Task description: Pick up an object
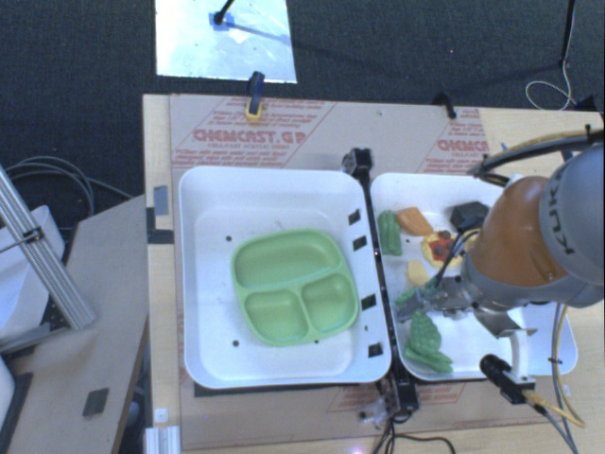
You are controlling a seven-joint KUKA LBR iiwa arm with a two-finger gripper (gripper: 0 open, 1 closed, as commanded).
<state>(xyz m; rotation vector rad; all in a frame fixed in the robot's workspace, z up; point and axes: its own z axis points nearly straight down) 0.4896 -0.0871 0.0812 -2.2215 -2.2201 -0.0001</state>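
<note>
My gripper point(419, 300) is low in the right bin point(558, 348), near its left wall. Just below it lies a leafy green toy vegetable point(427, 344). A small yellow piece point(417, 272) sits just above it. Further back are a green pod-shaped toy point(388, 232), an orange piece point(414, 220), a red and yellow toy point(438, 247) and a black object point(468, 216). The arm's orange band point(515, 239) hides the middle of this bin. I see nothing lifted off the bin floor.
The left bin point(217, 216) holds a light green divided plate point(293, 287). A black-clipped divider point(369, 253) separates the two bins. Cables point(558, 88) trail at the bench's back right.
</note>
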